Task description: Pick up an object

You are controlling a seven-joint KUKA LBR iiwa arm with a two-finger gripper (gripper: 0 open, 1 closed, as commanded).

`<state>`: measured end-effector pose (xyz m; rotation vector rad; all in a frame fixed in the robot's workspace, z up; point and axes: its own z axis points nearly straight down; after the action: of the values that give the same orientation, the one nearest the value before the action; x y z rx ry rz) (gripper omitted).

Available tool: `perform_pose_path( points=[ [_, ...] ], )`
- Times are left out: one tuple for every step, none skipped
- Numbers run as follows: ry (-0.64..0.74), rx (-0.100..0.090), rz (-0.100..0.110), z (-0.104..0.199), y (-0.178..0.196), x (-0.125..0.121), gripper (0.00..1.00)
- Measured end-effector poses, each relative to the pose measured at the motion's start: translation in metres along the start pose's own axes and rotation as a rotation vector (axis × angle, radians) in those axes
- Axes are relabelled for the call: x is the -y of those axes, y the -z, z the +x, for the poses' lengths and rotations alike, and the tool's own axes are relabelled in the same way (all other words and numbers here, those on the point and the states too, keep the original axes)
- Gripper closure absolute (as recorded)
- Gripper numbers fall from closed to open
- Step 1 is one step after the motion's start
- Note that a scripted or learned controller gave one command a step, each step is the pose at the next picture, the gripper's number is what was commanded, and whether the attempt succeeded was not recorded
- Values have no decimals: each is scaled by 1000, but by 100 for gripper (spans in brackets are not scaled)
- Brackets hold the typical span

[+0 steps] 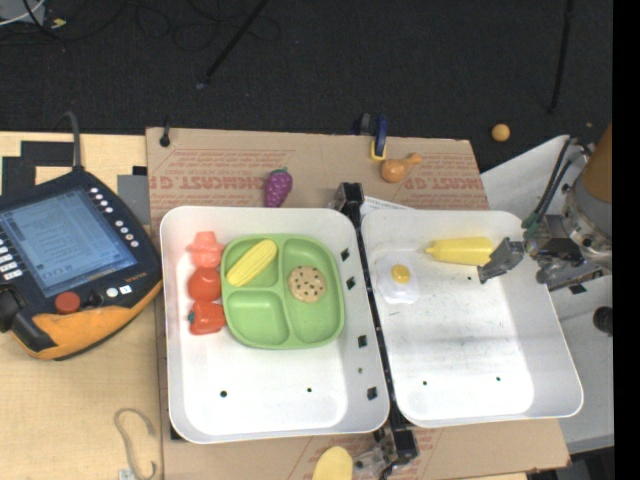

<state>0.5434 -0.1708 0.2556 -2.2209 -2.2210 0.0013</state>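
Observation:
In the right bin (470,368) a yellow banana-shaped toy (460,251) lies near the far edge. A small fried-egg toy (400,275) sits to its left. My gripper (505,258) reaches in over the bin's right rim, low and just right of the yellow toy's end, close to it or touching it. Nothing shows as lifted. The left bin (260,388) holds a green divided plate (268,318) with a corn cob (249,261) and a cookie (306,284). Red and pink toys (204,283) lie beside the plate.
Purple grapes (278,186) and an orange pear (398,168) rest on the cardboard behind the bins. A yellow lemon (333,463) lies at the front edge. A teach pendant (70,253) sits left of the bins. An orange ball (500,131) lies far back.

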Motion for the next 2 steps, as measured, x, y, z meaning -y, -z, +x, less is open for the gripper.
perform_pose_path(
  points=[
    [3, -3, 6, 11, -52, 6, 0],
    [1, -3, 8, 15, -115, 12, 0]
  ],
)
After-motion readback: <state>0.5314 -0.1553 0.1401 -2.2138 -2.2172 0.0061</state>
